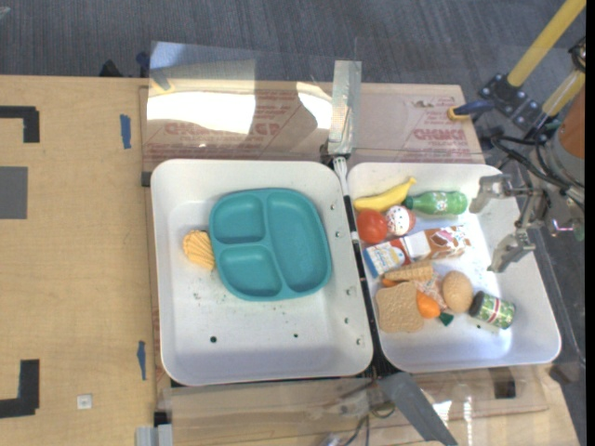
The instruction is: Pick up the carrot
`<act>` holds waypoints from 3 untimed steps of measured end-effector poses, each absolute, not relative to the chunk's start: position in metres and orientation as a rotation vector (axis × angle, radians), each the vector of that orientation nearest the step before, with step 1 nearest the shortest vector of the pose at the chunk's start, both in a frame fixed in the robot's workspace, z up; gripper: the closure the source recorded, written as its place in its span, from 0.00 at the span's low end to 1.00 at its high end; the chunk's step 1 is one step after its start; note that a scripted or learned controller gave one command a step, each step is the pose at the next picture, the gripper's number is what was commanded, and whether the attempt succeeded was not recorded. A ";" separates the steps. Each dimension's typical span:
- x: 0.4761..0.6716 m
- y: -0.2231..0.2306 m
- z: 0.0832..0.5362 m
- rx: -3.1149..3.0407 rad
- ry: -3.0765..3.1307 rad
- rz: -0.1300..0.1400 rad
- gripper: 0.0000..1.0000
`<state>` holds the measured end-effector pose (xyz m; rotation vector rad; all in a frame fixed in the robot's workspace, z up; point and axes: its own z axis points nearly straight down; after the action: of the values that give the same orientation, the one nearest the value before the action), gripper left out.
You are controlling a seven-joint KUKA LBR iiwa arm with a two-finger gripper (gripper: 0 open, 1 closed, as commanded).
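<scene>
The carrot (428,307) is a small orange piece with a green end. It lies in the right bin (535,342), near the front, between a slice of bread (399,310) and a tan bun (456,291). My gripper (490,231) hangs over the right side of that bin, up and to the right of the carrot and well apart from it. Its two silver fingers (484,196) are spread open with nothing between them.
The right bin also holds a banana (386,196), a green bottle (437,203), a tomato (372,226), a small carton (439,242) and a green can (491,311). A teal divided plate (270,244) and a shell-shaped biscuit (198,247) lie in the left bin (242,356).
</scene>
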<state>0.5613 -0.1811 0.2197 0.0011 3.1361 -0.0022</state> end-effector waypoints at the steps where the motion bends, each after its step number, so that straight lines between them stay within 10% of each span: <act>1: 0.505 -0.157 0.105 -0.015 3.143 0.003 0.00; 2: 0.492 -0.104 0.090 -0.102 3.126 -0.009 0.00; 3: 0.494 -0.102 0.101 -0.106 3.120 -0.007 1.00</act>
<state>0.4941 -0.1021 0.1014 -0.1056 3.1205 -0.0072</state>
